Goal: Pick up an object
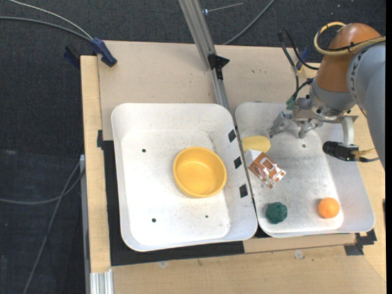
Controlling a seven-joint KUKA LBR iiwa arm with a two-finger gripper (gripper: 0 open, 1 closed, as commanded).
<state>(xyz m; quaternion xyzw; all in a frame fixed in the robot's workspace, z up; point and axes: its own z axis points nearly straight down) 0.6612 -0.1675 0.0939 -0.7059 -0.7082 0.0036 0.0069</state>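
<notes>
The arm (358, 66) reaches in over the right bin (349, 192), its tool (295, 122) hanging above the bin's far end with fingers splayed apart and nothing between them, so it is released, ready to come down on something.

Taking the yellow bowl (199, 171) as our marker, sitting alone in the middle of the left bin (141, 158): every likely pick lies across the divider to the right of it. Closest to the bowl is a pale yellow piece (256, 143), lying against the right bin's near-side wall, and just beyond and below that a small brown-and-white packet (267, 169). Further off from the bowl, toward the front edge of the table (153, 72), sits a dark green lump (276, 212), and farthest from the bowl, an orange ball (329, 207).

The tool hovers nearest the pale yellow piece, slightly beyond it from the bowl, so that looks like the candidate. Judging by its spot hard against the wall, a finger could snag the rim coming down.
</notes>
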